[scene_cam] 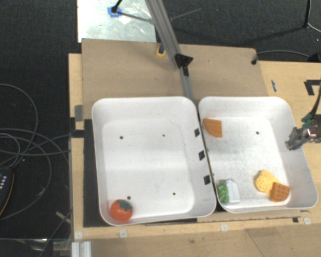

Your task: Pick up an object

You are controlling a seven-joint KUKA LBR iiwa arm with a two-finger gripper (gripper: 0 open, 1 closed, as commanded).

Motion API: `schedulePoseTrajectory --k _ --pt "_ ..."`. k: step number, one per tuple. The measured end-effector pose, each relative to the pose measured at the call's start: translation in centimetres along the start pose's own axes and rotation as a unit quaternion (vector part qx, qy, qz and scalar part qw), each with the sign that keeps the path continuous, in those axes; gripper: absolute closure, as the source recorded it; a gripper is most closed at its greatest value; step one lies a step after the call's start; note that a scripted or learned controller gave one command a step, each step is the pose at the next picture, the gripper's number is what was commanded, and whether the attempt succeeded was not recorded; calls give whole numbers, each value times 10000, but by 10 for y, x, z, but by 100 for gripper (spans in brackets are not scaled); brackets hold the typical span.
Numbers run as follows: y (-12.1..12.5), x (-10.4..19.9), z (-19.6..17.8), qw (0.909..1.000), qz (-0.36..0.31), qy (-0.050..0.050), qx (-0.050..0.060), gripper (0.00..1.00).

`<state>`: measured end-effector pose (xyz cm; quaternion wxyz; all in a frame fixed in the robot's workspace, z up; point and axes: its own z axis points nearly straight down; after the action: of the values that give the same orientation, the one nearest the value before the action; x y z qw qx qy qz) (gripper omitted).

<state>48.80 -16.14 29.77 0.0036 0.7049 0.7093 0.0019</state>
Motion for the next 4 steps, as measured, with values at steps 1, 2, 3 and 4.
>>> schedulePoseTrajectory --k 1,2,3,4 --pt "-6 49 14 10000 -17 20 31 100" --pt "-3 110 27 10000 -31 26 30 100" --pt "2 153 34 10000 -20 23 36 100" --pt "11 195 47 10000 -17 21 42 100"
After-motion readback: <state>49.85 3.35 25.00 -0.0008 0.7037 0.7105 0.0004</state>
